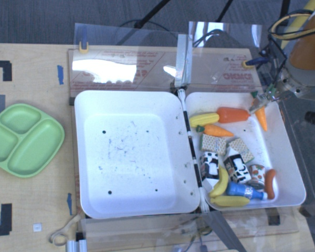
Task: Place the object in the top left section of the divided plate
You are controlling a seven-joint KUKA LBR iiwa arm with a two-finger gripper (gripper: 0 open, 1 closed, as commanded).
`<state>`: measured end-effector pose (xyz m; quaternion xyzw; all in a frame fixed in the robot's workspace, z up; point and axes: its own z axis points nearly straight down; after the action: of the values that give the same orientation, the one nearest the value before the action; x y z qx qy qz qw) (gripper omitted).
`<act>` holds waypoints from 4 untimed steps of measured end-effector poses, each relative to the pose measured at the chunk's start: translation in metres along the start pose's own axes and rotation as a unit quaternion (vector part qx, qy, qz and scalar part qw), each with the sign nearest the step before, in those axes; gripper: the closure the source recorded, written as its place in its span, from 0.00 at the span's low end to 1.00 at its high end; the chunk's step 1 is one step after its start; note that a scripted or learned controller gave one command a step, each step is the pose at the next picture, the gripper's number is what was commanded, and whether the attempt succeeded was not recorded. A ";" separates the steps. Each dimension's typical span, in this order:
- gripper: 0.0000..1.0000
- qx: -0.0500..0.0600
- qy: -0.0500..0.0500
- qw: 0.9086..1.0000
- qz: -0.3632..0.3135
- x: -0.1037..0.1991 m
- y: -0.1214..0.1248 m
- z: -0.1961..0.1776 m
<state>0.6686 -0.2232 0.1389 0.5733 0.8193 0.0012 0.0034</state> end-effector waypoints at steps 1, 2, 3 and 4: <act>1.00 0.000 0.000 0.986 -0.169 0.001 0.001 -0.060; 1.00 0.000 -0.001 0.963 -0.270 0.016 -0.044 -0.258; 1.00 0.001 0.001 0.951 -0.310 0.062 -0.069 -0.206; 1.00 -0.001 -0.001 0.907 -0.422 0.064 -0.098 -0.283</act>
<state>0.5521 -0.1960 0.4211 0.1739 0.9848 -0.0002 0.0048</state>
